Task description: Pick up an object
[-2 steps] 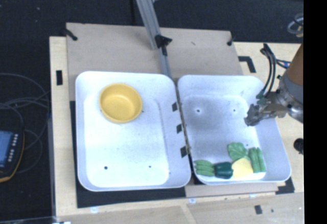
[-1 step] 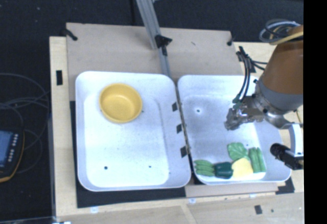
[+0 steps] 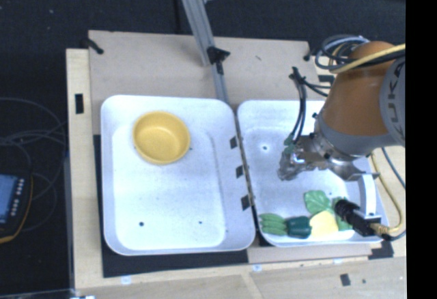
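Camera view: pale green object lies near the claw, apart.

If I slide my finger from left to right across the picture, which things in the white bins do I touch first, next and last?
yellow bowl → light green piece → dark green piece → pale yellow piece

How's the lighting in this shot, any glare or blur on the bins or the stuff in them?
Camera view: soft, even light; the left bin and right bin are bright but not blown out; the yellow bowl casts only a faint shadow; the gripper and the green pieces at the right bin's near edge look soft, outlines hard to separate.
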{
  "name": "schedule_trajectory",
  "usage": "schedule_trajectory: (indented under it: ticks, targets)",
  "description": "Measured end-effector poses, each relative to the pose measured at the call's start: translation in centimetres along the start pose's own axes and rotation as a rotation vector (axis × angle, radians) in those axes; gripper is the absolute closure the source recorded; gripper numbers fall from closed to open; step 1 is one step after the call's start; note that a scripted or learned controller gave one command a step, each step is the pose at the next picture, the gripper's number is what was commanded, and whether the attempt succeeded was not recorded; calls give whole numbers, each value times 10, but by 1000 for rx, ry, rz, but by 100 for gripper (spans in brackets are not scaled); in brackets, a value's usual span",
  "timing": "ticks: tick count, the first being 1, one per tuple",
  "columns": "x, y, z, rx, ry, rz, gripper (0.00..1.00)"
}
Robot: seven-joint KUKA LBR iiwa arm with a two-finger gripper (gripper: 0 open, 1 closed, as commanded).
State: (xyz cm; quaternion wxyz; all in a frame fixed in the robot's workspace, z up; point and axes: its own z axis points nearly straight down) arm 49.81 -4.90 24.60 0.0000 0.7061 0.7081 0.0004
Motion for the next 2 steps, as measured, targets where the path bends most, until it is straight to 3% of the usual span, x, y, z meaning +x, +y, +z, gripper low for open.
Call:
schedule_trajectory:
  ticks: [2]
  targets:
    - [107, -7, 15, 1, 0, -1, 100]
